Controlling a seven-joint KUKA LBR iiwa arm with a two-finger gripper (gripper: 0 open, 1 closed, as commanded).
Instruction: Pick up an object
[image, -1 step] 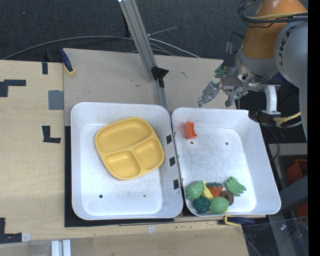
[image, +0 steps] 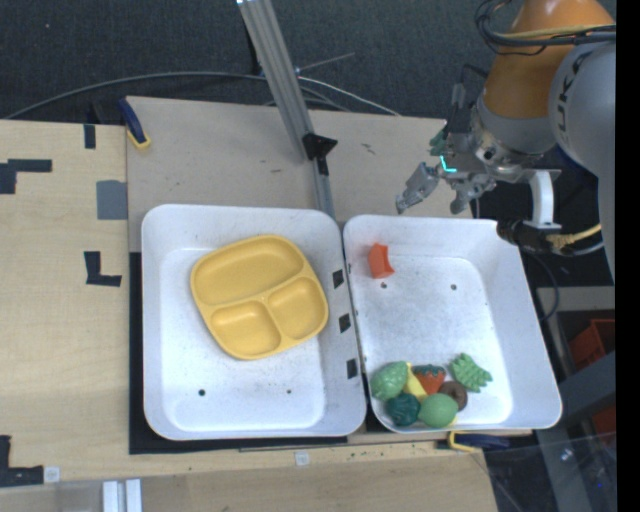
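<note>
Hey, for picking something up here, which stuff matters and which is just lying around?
Matters:
claw, above the right bin's far edge
orange block
heap of toy food in that bin's near corner

Lying around:
yellow divided plate in the left bin
metal pole

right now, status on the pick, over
Gripper open, above right bin's far edge, holding nothing. Orange piece alone near far-left corner. Toy pile at near edge. Nothing blocking.
</note>
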